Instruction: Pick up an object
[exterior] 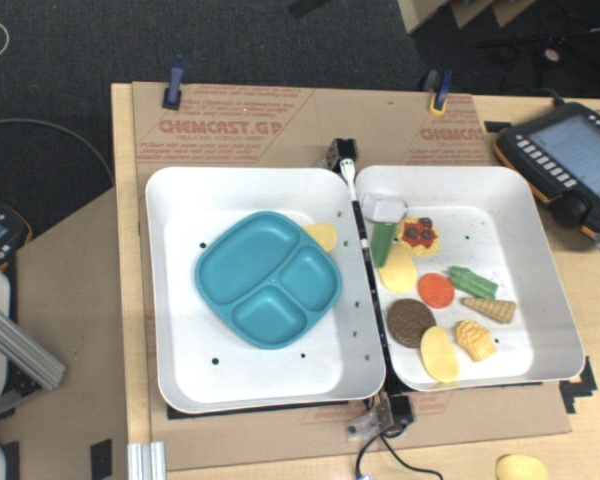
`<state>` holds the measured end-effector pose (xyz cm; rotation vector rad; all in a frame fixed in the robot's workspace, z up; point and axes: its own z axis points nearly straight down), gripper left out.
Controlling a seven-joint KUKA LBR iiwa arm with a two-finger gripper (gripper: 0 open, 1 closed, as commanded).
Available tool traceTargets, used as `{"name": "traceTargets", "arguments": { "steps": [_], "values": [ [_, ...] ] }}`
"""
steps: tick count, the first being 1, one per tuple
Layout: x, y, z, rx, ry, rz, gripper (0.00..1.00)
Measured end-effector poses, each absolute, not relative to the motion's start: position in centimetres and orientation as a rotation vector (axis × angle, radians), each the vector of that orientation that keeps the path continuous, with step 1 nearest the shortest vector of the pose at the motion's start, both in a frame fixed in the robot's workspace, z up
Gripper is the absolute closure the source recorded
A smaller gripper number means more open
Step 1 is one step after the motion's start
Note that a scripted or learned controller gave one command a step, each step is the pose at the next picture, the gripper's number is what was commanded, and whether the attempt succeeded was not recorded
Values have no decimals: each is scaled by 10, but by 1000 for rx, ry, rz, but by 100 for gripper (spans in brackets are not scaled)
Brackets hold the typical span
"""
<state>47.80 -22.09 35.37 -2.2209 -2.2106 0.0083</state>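
We see two white bins side by side on a cardboard-covered bench. The left bin (170, 298) holds a teal divided plate (268, 278), with a small yellow piece (322, 235) tucked against its upper right edge. The right bin (540, 268) holds the loose toy foods: a white block (385, 208) near the dividing wall, a green piece (383, 243) just below it, a red-and-yellow item (419, 235), an orange disc (436, 290), a brown round cookie (411, 321), a yellow oval (439, 353) and what looks like a corn cob (474, 340) – the detail is soft. Whether the gripper is open or closed we cannot tell.
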Motion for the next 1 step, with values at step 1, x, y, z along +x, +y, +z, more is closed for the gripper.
{"name": "traceTargets", "arguments": {
  "steps": [1],
  "values": [
    [479,-221,311,-2219,-2218,3,100]
  ]
}}
